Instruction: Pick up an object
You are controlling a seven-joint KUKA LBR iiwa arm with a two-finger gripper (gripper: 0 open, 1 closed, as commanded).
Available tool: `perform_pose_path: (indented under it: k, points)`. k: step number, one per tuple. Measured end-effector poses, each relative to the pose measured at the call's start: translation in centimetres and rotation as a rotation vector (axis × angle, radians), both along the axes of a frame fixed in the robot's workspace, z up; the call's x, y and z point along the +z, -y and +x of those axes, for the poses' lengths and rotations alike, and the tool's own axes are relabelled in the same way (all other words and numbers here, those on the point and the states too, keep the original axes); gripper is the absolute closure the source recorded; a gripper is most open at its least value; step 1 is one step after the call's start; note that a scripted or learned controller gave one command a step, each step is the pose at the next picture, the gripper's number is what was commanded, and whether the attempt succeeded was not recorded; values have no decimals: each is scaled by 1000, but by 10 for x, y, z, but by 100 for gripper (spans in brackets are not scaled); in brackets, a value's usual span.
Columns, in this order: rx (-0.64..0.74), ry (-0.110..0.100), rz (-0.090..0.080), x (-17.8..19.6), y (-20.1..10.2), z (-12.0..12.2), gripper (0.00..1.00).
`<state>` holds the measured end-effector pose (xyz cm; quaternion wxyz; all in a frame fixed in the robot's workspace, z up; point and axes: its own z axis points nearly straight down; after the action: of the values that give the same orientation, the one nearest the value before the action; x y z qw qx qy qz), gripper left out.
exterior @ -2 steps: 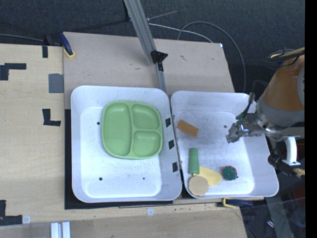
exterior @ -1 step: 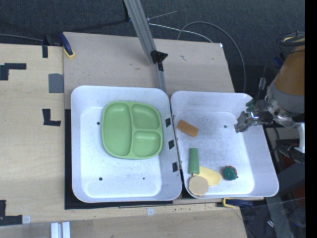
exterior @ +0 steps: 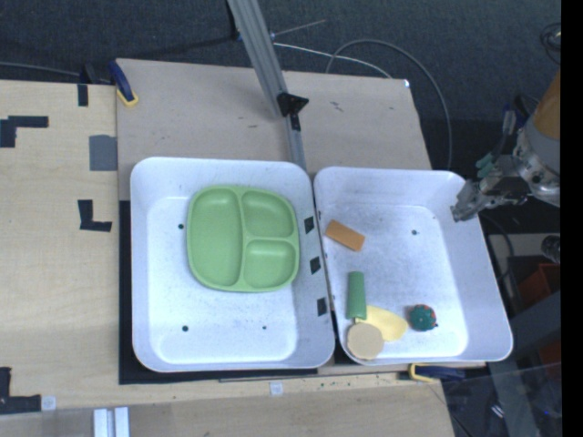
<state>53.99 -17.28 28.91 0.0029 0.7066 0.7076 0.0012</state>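
Note:
The right bin (exterior: 455, 244) holds an orange block (exterior: 344, 235) near its left wall, and a green cylinder (exterior: 355, 295) lying upright in the picture below it. At the front lie a tan disc (exterior: 365, 340), a yellow piece (exterior: 389, 321) and a small dark green ball with a red spot (exterior: 421, 317). My gripper (exterior: 466, 204) hovers at the right bin's far right rim, apart from all the objects. Nothing shows between its fingers.
The left bin (exterior: 155, 271) carries a green divided plate (exterior: 243, 238). A metal pole (exterior: 260, 44) slants down to the bins' shared back edge. Cables (exterior: 392, 62) lie on the bench behind the right bin. Bare bin floor lies between the orange block and the gripper.

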Motion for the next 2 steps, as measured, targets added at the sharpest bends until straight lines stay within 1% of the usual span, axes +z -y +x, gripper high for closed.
perform_pose_path:
  k: [1, 2]
  points:
    - [4, -8, 3, -18, -49, 15, 100]
    - [4, -8, 3, -31, -95, 17, 100]
